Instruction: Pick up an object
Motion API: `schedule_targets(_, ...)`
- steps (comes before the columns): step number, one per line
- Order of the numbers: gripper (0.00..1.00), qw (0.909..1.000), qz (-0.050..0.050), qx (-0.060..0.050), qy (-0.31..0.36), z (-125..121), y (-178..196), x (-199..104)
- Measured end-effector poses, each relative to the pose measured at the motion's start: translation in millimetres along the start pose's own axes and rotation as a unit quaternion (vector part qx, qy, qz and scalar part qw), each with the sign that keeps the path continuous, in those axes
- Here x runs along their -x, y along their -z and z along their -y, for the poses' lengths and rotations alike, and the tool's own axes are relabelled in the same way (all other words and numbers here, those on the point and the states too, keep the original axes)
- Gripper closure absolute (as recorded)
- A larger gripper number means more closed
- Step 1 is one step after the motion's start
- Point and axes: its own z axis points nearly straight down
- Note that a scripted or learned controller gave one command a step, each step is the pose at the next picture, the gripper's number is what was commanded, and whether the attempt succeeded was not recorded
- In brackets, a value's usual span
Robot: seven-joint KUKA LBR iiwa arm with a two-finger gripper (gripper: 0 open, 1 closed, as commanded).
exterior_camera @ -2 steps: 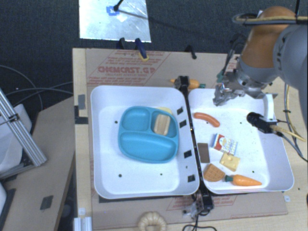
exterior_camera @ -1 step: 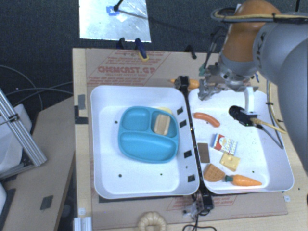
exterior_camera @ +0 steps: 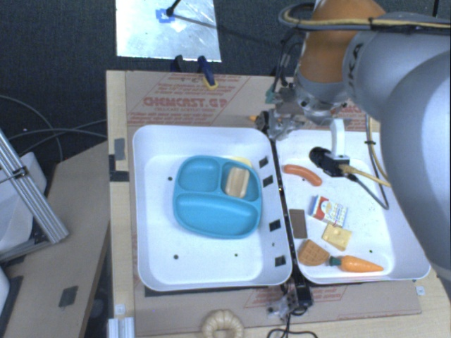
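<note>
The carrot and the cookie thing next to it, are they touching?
Touching. The camera view shows the carrot's green leafy end pressed against the brown cracker's lower right edge, with no white bin floor between them.

Both my bins (exterior_camera: 211, 277) are white. Blue tray (exterior_camera: 211, 203) holds tan bread (exterior_camera: 237, 182). At 3 o'clock: orange-red sausage (exterior_camera: 303, 174), red-and-white carton (exterior_camera: 329, 210), yellow cheese (exterior_camera: 337, 237), orange carrot (exterior_camera: 358, 264) with green tip, brown cracker (exterior_camera: 313, 253).

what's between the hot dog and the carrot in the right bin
In the camera view, between the hot dog and the carrot lie a small red and white carton and, just below it, a yellow cheese wedge.
</note>
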Motion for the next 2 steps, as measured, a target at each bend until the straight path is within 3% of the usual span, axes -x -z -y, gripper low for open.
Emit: schedule_targets(2, 1.00, 1.0000, 0.001, 0.000, -0.001, 4.5, 19.3, -1.2)
